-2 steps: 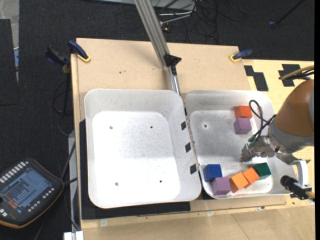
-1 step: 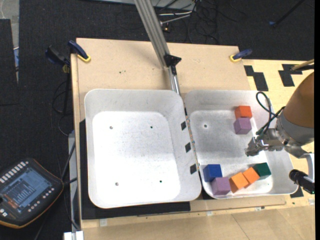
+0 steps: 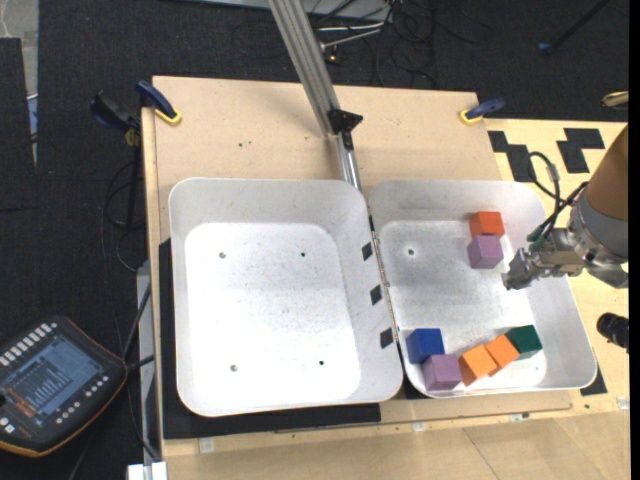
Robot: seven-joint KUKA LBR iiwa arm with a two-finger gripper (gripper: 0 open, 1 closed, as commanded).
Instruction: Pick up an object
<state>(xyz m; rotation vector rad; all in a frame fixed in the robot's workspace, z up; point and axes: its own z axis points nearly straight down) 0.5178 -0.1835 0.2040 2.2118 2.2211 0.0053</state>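
The gripper (image 3: pixel 520 271) is poised just beside the purple cube (image 3: pixel 485 252), presumably for a grasp, though its state cannot be told.

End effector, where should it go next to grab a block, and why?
Probably a short slide left toward the purple block. The end effector sits in the right bin just beside that block, with nothing seen held. That block and the orange block behind it are nearest; the other blocks cluster along the bin's near edge.
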